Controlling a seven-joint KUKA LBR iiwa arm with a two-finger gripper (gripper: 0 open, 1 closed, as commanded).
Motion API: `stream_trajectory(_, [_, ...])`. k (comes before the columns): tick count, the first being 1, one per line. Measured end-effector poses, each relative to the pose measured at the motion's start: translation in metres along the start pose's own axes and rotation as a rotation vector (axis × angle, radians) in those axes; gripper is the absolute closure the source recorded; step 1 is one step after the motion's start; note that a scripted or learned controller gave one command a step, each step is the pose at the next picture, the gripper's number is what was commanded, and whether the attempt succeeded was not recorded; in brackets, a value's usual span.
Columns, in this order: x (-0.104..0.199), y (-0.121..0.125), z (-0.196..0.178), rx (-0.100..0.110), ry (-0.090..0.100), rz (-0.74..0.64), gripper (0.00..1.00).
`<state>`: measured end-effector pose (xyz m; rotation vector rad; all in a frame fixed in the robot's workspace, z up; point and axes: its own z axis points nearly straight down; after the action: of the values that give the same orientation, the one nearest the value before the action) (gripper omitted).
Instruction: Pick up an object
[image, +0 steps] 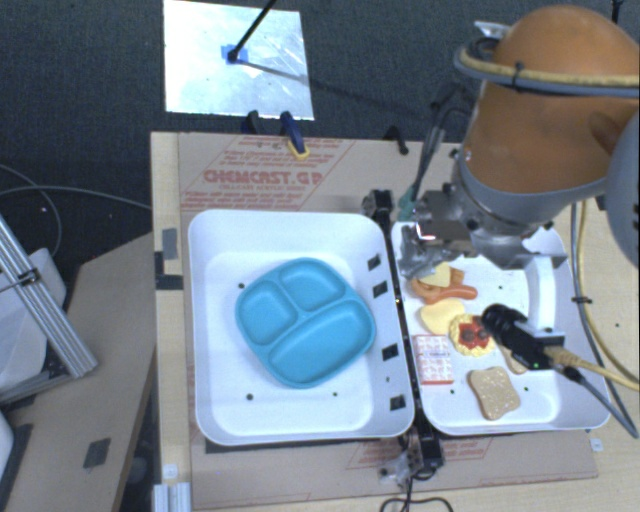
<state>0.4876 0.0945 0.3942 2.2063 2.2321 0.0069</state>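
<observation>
Grey arm with orange band (545, 105) seen reaching in over right shallow white bin (585, 405). Gripper (432, 240) positioned low at bin's upper left, just above orange toy hot dog (445, 290); grip state cannot be told. Yellow cheese wedge (437, 318), small pizza slice (471, 335), toast slice (494, 391), red-white card (433, 359) scattered nearby. Blue three-compartment plastic plate (305, 320) laid in left white bin (215, 300).

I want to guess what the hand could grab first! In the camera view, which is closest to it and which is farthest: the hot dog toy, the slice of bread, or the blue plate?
1. Hot dog toy: right bin, just below the hand.
2. Slice of bread: right bin, near its front edge.
3. Blue divided plate: in the left bin, across the divider.
</observation>
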Motion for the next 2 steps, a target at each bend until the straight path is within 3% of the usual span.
stream_trajectory(2, [0.0,0.001,-0.021,-0.003,0.0,-0.011,1.0])
